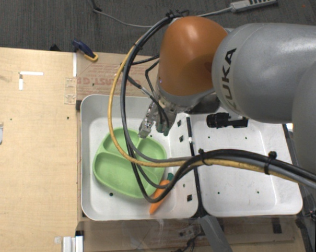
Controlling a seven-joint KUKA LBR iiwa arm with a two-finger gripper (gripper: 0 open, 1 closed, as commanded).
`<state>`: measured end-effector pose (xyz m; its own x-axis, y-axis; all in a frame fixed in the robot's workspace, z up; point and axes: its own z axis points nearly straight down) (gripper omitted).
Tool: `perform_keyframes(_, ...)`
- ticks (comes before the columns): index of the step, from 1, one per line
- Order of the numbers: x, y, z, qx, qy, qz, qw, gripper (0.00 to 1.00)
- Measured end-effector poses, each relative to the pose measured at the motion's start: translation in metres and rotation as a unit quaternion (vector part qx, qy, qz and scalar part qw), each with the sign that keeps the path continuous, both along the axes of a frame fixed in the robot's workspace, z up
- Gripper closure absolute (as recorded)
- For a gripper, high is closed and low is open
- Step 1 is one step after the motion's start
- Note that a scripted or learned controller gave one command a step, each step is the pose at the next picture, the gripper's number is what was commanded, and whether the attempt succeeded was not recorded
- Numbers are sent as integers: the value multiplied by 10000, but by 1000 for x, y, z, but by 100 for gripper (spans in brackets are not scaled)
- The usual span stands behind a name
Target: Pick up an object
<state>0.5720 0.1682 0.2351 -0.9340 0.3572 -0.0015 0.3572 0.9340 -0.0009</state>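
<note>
A green divided plate (pixel 122 165) lies in the left white bin (pixel 89 146). An orange carrot-shaped toy (pixel 158 197) with a green tip lies at the plate's near right edge, partly under the cables. My gripper (pixel 154 127) hangs below the orange wrist band, over the plate's far right rim. Nothing visible is held in it. The arm's bulk hides the bin's far right corner.
The right white bin (pixel 245 173) lies under the arm. Yellow and black cables (pixel 146 161) loop across the plate and both bins. A wooden board (pixel 32 143) covers the bench to the left, and a blue clamp (pixel 84 49) sits at the back.
</note>
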Motion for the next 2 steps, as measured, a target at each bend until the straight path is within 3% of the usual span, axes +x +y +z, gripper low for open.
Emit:
perform_keyframes(1,-95,-19,-144,-1,7,-1863,9825,100)
perform_keyframes(2,15,22,29,0,-11,-1909,9816,100)
